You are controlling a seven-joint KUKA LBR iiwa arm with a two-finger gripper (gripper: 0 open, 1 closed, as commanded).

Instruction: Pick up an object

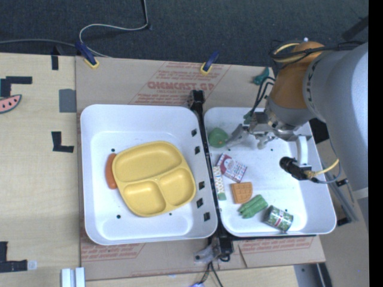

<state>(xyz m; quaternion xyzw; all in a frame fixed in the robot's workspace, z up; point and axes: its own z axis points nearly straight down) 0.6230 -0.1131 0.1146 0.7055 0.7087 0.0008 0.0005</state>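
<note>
Arm (299, 82) is over the back of the right bin (323, 220), gripper (257, 133) low near the green ball-like item (218, 137) at the bin's left wall. I read this as the approach step; nothing lifted yet. Can't tell jaw state from here: wrist and cabling cover them.

Left bin (96, 220) carries a yellow divided tray (154, 177) with an orange item (111, 172) half hidden under its left edge.

Candidates in the right bin: printed packet (231, 167), orange cracker-like square (242, 192), green pod-shaped toy (252, 206), small can (277, 218) on its side.

Next I'd want the jaws centred over one item, then straight down. Packet print is unreadable.
</note>
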